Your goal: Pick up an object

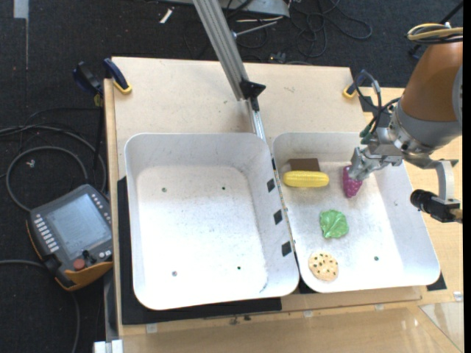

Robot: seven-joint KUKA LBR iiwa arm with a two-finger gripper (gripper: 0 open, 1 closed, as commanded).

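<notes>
A pale wooden table [191, 98] stands on a dark carpeted floor [51, 43] strewn with black cables [29, 160]. On the table sit two shallow white plastic bins side by side, their inner rims touching. The left white bin [147, 153] has a speckled floor with small dark dots. The right white bin [401, 219] holds five things: a dark brown rectangular block [302, 165] near the far rim, a yellow toy corn cob [306, 179] touching the block's near side, a magenta berry-shaped toy [352, 183] to the right of the corn, a green leafy toy [333, 223] near the middle, and a round tan biscuit with dark spots [323, 266] close to the near rim. The grey robot arm with an orange band [434, 87] reaches in from the right, and its claw [358, 169] sits directly over the top of the magenta toy, seemingly touching it; how far the claw is spread, and whether it grips the toy, cannot be told. A slanted silver metal rail [221, 39] crosses the table's far side toward the bins' junction. Yellow-and-black clamps [118, 79] grip the table's far corners. On the floor to the left lies a grey and orange handheld control pendant with a screen [72, 234].
</notes>
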